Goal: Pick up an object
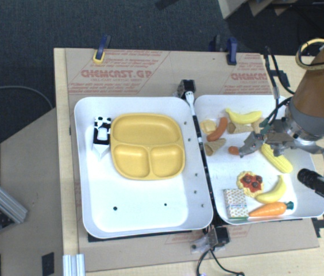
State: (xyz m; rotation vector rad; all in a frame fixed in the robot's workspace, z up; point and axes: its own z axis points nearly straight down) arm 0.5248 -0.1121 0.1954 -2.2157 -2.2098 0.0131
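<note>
Camera view from above, at a slant: two white bins are seen side by side on a board-covered bench. The left bin (pixel 93 206) is occupied by a yellow tray (pixel 148 145) with three compartments, set toward the far side, and a small black-and-white item (pixel 101 131) lies just left of it. The right bin (pixel 308 209) holds the toy foods. A banana (pixel 243 117) lies at the far side, with a sausage (pixel 217 129) and two pale pieces (pixel 210 137) to its left. A small orange piece (pixel 234 150) lies near the middle. At the near side are found a pizza slice (pixel 250 181), a second banana (pixel 272 191), a carrot (pixel 270 209) and a small box (pixel 236 203). The arm (pixel 320 105) is seen reaching in from the right, its gripper (pixel 259 143) low over the middle of the right bin, beside a corn cob (pixel 277 157). Whether the fingers are open or closed cannot be told, and nothing is seen held between them.
</note>
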